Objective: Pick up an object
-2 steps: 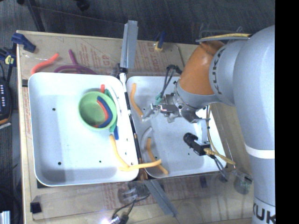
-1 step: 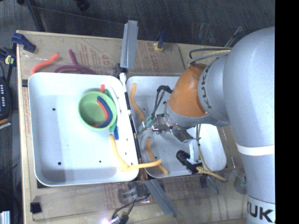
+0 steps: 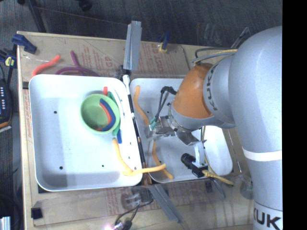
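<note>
A green bowl sits in the left bin, with red, blue and green pieces inside and around its rim. A yellow flexible tube runs from the left bin over the divider into the right bin. In the right bin, an orange strip lies near the left wall. A white oval dish rests at the right. My gripper hangs low over the right bin's left part, near a small teal piece. The wrist hides what lies under it.
On the bench behind the left bin lie an orange strip and a purple cord. A grey metal bar stands upright between the bins at the back. Blue clamps grip the bench's edges.
</note>
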Motion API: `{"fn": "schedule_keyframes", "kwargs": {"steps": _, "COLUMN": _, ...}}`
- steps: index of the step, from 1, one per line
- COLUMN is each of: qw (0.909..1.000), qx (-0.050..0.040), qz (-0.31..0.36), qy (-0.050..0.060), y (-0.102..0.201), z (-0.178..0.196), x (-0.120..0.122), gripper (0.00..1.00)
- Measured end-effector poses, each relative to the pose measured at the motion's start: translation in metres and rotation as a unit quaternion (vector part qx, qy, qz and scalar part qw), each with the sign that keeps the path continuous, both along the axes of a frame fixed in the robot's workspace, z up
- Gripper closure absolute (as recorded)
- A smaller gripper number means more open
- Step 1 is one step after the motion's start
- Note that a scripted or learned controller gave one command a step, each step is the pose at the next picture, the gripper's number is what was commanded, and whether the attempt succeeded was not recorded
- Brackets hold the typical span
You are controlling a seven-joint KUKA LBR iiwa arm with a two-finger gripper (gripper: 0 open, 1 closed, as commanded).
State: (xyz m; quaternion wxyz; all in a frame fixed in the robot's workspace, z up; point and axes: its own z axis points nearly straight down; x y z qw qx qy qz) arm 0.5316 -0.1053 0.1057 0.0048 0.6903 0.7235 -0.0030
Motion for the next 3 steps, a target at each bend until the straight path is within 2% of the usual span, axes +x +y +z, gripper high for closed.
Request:
{"fn": "schedule_keyframes", "kwargs": {"steps": 1, "qw": 1.0000, "qx": -0.0031, "qz": -0.003, "qy": -0.001, "y": -0.004, "z": 0.001, "x": 0.000, "gripper": 0.00}}
{"fn": "schedule_keyframes", "kwargs": {"steps": 2, "qw": 0.9999, "qx": 0.0021, "qz": 0.014, "qy": 0.001, "y": -0.009, "z": -0.013, "x": 0.125, "gripper": 0.00}}
{"fn": "schedule_keyframes", "kwargs": {"steps": 3, "qw": 0.9968, "qx": 0.0058, "qz": -0.079, "qy": 0.001, "y": -0.077, "z": 0.075, "x": 0.126, "gripper": 0.00}}
